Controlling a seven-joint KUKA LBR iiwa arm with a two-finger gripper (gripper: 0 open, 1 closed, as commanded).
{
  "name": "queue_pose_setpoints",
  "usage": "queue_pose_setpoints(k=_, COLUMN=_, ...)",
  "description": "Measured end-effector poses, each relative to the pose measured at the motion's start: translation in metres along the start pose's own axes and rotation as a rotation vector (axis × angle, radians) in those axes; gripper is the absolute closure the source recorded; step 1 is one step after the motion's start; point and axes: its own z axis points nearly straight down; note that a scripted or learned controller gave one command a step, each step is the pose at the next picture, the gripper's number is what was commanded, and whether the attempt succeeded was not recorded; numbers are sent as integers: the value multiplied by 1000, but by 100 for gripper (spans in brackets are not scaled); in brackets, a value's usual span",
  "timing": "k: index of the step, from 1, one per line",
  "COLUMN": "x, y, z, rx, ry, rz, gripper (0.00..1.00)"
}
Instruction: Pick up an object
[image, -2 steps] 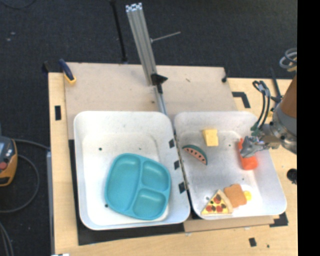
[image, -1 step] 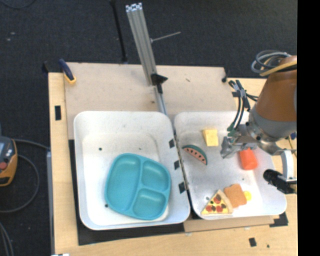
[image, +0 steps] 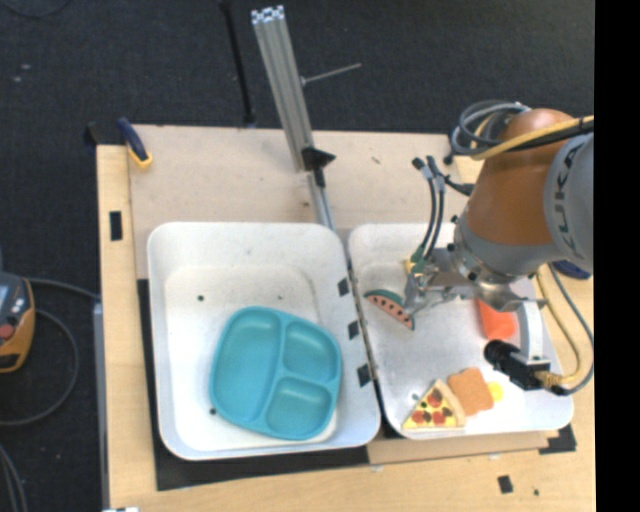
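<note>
The gripper (image: 412, 297) hung low at the right bin's (image: 385, 245) left edge, apparently targeting the watermelon slice (image: 390, 307); its grip state was unclear.

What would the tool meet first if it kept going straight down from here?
Probably the watermelon slice lying in the right bin: the tool hangs at its right end. Height above it is unclear from this view, so it could instead reach the bin floor beside it.
</note>
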Motion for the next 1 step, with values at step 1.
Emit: queue_pose_setpoints(k=1, x=48, y=18, z=8, rx=0, ry=-1, rz=1, gripper=100)
